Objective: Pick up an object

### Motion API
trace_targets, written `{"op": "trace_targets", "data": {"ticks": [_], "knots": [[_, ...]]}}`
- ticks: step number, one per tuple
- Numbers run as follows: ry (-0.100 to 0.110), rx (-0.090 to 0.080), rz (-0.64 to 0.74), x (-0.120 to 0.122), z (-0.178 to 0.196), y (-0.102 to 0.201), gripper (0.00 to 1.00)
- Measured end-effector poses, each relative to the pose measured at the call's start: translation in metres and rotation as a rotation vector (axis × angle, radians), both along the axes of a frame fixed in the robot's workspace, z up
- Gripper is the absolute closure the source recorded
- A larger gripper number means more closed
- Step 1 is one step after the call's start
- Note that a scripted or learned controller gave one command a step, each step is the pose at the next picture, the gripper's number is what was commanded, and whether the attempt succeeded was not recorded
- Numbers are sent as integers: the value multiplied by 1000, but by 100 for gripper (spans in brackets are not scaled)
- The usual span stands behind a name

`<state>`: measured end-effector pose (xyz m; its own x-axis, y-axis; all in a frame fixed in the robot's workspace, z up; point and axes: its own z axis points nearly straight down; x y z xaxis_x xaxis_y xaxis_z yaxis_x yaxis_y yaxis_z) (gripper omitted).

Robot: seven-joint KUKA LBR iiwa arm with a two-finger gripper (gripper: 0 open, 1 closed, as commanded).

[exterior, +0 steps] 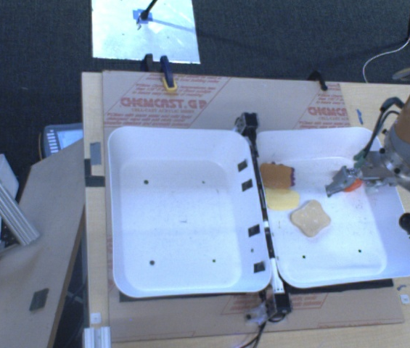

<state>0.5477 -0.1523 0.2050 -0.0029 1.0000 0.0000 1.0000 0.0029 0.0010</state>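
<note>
Robotics lab test cell

A plywood counter (92,194) carries two clamped white bins (183,212), protective film (165,101) marked CHEMCAST, aluminium framing (1,201), trailing cables (390,49) and what may be a calibration plate (145,19) on dark carpet (30,49).

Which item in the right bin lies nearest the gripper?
The orange piece, right at the gripper; the others lie farther left.

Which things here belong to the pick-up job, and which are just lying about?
Job:
- gripper, low in the right bin
- orange piece at its tip
- brown block
- yellow slice
- tan piece

Lying about:
- left bin
- blue clamp
- metal sheet
- white cable
</note>
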Motion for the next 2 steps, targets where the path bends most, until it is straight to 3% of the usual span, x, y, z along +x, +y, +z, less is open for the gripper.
{"op": "trace_targets", "data": {"ticks": [1, 2], "knots": [[-6, 5, 17, 79, -12, 151, 0], [-3, 1, 2, 76, 0, 139, 100]]}}
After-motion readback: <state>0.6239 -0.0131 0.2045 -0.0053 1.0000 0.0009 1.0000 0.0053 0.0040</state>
